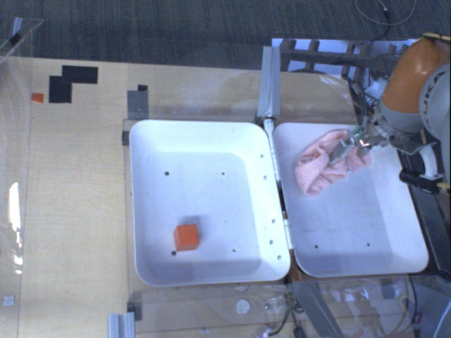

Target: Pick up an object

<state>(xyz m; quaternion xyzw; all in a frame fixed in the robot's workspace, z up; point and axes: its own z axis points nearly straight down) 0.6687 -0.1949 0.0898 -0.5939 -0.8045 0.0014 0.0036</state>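
Nearest the camera, along the bench's (70,210) front edge, sit small metal brackets and clear fittings (271,305) just below the seam where the two bins meet. Above them the left bin (151,189) holds a small orange block (187,237), which rests on the floor toward that bin's front-left corner, apart from both the front wall and the left wall, with bare white floor running from it to the back and right walls. Both bins stand side by side with their inner rims touching along a central seam, and a grey upright post (268,83) rises from the back end of that seam. On the right bin (366,259), a crumpled pink cloth (320,167) lies in the back half, its left end close to the inner rim and its right end reaching toward the middle of the back wall; the front half of this bin's floor is open from rim to rim. From the right edge the arm (416,90) comes in over the bin's back-right corner, its orange band high above the rim. At its tip, the gripper (350,146) sits down on the right end of the cloth, fingers drawn narrow with a fold of pink fabric gathered between them. Black patches (70,82) mark the bench's back-left corner.
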